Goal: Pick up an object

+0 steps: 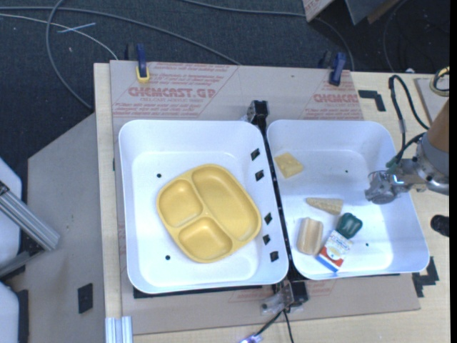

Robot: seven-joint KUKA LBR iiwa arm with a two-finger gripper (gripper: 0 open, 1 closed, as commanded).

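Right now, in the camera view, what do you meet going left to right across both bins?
Yellow divided plate → yellow flat piece → tan cylinder → red, white and blue packet → dark green object → end effector.

Glossy yellow plastic tray (208, 211) (smooth, moulded) in a matt white bin (136, 213); bare cardboard bench (114, 120).
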